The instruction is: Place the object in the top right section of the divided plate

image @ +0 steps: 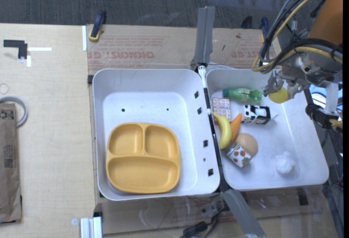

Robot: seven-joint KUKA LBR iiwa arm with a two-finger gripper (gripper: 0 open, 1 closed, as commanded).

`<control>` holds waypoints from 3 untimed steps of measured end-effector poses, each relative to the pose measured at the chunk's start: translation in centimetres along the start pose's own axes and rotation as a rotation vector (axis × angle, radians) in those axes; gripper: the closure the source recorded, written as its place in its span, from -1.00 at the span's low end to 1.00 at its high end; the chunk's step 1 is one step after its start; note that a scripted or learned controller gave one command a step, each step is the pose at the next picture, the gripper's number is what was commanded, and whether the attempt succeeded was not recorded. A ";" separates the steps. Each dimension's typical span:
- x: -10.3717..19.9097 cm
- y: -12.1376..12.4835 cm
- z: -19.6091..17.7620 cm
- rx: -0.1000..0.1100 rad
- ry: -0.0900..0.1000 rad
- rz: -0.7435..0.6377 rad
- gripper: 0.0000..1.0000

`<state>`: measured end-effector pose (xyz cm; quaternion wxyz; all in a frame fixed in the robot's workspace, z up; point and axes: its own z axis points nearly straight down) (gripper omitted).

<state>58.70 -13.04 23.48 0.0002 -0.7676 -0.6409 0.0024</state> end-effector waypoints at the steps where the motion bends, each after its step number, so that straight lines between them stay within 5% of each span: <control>1: 8.5 -2.1 4.5 0.001 0.001 -0.011 1.00; 2: 11.5 -3.3 4.4 -0.003 0.001 -0.738 1.00; 3: 19.1 -5.4 4.4 -0.003 0.000 -0.628 1.00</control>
